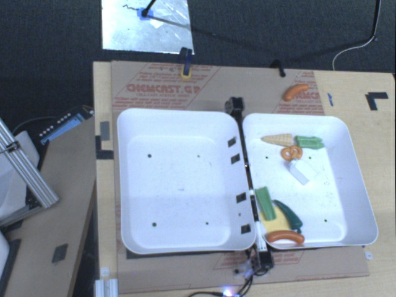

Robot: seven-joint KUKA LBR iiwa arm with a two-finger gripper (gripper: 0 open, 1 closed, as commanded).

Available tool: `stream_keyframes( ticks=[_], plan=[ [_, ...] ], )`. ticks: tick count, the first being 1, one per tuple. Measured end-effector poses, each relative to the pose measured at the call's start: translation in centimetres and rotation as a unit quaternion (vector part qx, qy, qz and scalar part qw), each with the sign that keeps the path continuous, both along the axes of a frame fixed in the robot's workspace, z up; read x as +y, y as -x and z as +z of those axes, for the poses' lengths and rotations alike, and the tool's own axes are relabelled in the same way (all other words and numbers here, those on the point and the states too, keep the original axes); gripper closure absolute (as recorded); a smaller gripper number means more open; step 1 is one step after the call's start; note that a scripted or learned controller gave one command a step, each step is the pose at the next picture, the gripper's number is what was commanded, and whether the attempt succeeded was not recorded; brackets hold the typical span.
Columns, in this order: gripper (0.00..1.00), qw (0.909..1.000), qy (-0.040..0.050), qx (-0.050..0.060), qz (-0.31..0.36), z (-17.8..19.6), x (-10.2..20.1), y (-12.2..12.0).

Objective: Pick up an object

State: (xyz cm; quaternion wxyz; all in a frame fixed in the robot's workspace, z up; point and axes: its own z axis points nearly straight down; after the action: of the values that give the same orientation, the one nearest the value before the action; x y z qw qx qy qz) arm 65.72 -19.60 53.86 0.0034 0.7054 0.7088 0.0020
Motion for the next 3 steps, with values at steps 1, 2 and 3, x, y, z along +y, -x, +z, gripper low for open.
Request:
stream_keyframes(
  ticks=[1,2,3],
  plan=[
    [1.0,1.0,-0.0007,0.002,-0.003,-0.1,0.9,11.6],
    [1.0,1.0,-0.0002,0.002,-0.003,-0.3,-1.2,14.5],
    [1.0,1.0,-0.0003,0.002,0.001,-1.6,-0.9,6.0]
  ],
)
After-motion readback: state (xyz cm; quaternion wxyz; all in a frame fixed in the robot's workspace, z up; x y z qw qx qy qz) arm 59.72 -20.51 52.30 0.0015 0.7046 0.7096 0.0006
